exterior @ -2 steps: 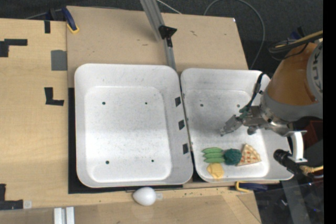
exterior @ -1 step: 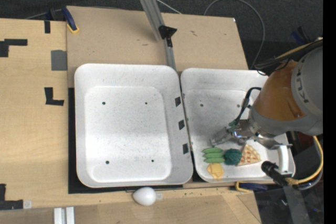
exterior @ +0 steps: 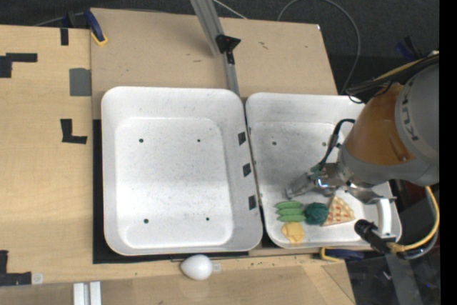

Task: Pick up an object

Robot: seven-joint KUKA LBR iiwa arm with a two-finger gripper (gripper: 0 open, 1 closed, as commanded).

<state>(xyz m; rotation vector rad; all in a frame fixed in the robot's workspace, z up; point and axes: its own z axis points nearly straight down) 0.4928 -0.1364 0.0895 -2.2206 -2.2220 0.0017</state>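
Observation:
Several small toys lie together in the near part of the right bin: a green ribbed piece, a dark teal lump, an orange-and-yellow wedge and a yellow piece. My gripper hangs low over the right bin, just above and behind the green piece and the teal lump. The grey arm with its orange band comes in from the right. I see no toy in the gripper.
The left bin adjoins the right one, and their rims meet at a raised divide. A white egg-shaped object rests on the bench outside, in front of the left bin. A metal pole slants in from the back.

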